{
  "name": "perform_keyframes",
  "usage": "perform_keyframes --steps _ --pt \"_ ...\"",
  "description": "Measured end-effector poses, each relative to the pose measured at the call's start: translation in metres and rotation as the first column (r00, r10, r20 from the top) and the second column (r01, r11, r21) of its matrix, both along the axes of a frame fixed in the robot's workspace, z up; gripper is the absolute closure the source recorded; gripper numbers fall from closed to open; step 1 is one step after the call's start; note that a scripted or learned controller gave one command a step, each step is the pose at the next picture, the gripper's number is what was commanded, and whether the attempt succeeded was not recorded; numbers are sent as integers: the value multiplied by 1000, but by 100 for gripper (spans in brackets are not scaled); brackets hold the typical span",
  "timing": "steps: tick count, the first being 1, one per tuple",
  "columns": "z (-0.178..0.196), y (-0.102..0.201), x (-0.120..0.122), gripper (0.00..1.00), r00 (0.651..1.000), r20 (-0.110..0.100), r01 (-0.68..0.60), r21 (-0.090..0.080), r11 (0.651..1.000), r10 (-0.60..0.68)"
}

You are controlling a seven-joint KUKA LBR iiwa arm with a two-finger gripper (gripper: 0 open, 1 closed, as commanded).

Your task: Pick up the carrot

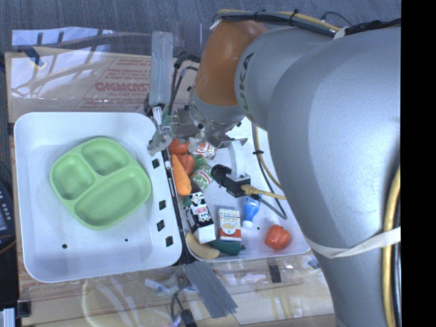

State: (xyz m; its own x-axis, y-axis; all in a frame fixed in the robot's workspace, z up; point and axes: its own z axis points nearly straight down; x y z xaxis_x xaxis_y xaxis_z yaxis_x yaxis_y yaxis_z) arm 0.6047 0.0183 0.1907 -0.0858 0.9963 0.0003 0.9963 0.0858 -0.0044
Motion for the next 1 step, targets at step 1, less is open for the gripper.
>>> perform_keyframes --steps 1 --pt "0 16 -73 0 994 -1 -109 1 994 109"
